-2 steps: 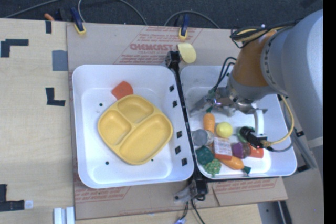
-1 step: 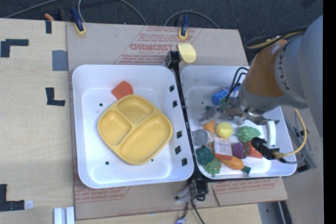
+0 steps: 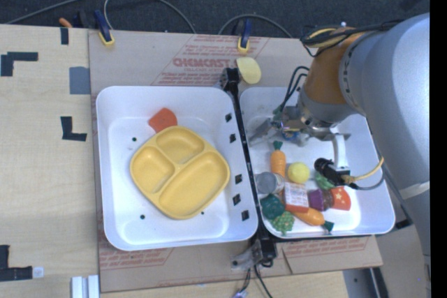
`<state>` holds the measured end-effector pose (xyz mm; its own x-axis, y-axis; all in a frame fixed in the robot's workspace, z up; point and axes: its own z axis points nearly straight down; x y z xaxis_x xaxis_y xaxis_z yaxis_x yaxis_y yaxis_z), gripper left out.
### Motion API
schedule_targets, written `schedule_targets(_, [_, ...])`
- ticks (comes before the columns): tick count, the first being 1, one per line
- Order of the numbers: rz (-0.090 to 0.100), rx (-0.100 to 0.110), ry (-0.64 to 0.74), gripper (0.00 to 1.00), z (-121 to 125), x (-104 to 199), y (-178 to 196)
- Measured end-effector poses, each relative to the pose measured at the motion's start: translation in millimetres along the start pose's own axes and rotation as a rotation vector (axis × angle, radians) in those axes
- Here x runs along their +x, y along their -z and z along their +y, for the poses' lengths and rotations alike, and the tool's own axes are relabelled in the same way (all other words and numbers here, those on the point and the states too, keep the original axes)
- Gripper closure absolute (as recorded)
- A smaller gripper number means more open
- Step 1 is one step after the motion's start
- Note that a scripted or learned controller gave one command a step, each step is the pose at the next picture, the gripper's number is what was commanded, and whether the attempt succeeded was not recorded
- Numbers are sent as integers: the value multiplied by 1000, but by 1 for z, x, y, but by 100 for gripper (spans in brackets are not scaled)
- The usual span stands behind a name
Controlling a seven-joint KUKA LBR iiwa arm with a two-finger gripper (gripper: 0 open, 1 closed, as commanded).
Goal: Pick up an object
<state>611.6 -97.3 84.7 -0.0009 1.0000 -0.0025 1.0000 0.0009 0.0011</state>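
Note:
My gripper (image 3: 276,128) hangs low over the far left part of the right bin (image 3: 374,220), below the arm's orange band. Just in front of it lies a small orange carrot (image 3: 279,163) with a green top pointing at the gripper. A yellow ball (image 3: 298,172) rests to the carrot's right and a grey round piece (image 3: 265,183) to its front left. Nothing is visibly held. The wrist hides the bin floor beneath it.
More toy food crowds the right bin's front: green pieces (image 3: 273,206), a second carrot (image 3: 307,215), a purple piece (image 3: 316,199), a red piece (image 3: 340,199). The left bin (image 3: 112,220) holds a yellow divided plate (image 3: 180,172) and an orange block (image 3: 163,118). A yellow object (image 3: 248,70) lies behind the bins.

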Motion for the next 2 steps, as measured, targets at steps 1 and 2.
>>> schedule_targets(1, [1, 2, -1, 0, -80, -16, 1])
schedule_targets(2, [0, -1, 0, 0, -33, 0, 0])
